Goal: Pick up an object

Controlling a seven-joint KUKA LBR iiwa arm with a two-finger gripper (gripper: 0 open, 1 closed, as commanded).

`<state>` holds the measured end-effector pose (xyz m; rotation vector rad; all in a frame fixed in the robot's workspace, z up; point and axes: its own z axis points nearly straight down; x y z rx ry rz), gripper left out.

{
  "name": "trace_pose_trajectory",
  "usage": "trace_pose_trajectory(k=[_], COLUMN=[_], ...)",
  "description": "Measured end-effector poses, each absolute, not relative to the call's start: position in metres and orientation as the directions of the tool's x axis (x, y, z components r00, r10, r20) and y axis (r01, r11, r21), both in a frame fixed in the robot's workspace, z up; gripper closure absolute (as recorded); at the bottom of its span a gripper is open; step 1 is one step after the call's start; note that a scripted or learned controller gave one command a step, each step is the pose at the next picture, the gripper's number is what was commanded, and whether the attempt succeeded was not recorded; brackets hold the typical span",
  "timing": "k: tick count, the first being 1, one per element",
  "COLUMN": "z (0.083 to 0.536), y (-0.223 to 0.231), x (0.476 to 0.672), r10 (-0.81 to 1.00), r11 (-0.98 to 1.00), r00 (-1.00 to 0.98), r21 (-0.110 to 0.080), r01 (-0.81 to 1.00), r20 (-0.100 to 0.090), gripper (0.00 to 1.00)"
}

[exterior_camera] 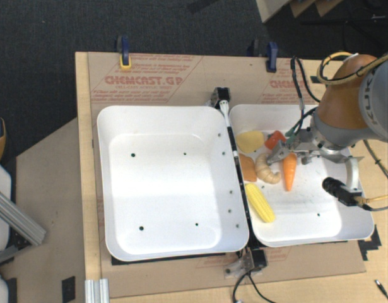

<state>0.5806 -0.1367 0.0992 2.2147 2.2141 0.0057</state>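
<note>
Nearest the camera, working back:
- 1 corn cob (pixel 259 202), right bin (pixel 307 229), front.
- 1 carrot (pixel 289 172); 1 pale curved piece (pixel 266 170); 1 orange-brown piece (pixel 247 168), mid-bin.
- 1 gripper (pixel 286 150), touching carrot's top; finger spread cannot be told.
- 1 yellow piece (pixel 249 141); 1 red piece (pixel 275 139), behind.
- 2 white bins; left bin (pixel 162 182) alongside.

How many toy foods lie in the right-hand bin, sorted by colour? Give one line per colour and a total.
Yellow: 2, the corn cob and the pale yellow piece
Orange: 2, the carrot and the orange piece
Red: 1, the small red piece, partly hidden by the gripper
Beige: 1, the curved beige piece
Total: 6
</note>
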Motion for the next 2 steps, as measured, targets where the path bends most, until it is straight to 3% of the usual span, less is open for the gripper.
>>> trace_pose_trajectory(k=[1,2], z=[0.106,0.226], y=[-0.136,-0.066], x=[0.579,0.657], r10=[1.000,1.000], r11=[-0.001,0.010], r00=[0.001,-0.010], r21=[0.005,0.020], r01=[1.000,1.000], r20=[-0.002,0.000], gripper=[1.00,1.00])
